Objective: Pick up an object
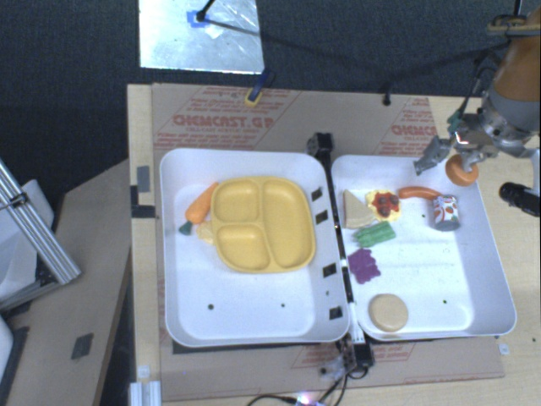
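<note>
Nothing is surely picked yet: the gripper (452,155) hangs over the right bin (490,260) beside an orange ball (461,171), its grip unclear.

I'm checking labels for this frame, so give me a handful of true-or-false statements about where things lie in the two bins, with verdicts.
1. The yellow three-compartment plastic tray lies in the left white bin. True.
2. The orange toy carrot lies in the right white bin. False: it lies in the left bin, by the tray's left edge.
3. The purple toy grape bunch lies in the right bin, below the green toy piece. True.
4. The round tan toy bun rests on the yellow tray. False: it lies near the right bin's front edge.
5. The end effector is over the left bin. False: it is at the right bin's far edge.
</note>
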### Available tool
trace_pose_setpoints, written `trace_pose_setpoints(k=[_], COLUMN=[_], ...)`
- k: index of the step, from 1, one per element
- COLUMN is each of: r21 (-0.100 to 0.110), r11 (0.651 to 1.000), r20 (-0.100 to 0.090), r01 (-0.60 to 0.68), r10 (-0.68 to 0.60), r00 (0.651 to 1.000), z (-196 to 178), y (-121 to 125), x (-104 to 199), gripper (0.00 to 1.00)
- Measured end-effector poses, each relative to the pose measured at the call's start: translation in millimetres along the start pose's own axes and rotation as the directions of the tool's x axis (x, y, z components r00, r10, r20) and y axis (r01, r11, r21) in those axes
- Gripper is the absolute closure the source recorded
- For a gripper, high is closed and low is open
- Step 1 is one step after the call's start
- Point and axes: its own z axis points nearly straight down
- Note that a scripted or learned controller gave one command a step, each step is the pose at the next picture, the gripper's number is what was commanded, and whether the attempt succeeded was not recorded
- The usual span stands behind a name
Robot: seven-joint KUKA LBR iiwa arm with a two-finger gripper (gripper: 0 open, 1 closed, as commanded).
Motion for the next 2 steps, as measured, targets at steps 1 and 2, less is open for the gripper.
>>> trace_pose_setpoints(k=[1,2], r21=[-0.013,-0.014], r11=[1.000,1.000], r20=[0.002,0.003], r01=[0.003,0.002], r10=[-0.003,-0.002], r00=[1.000,1.000], z=[-8.8,33.8], y=[2.2,9.6], x=[0.6,-3.8], gripper=[0.00,0.00])
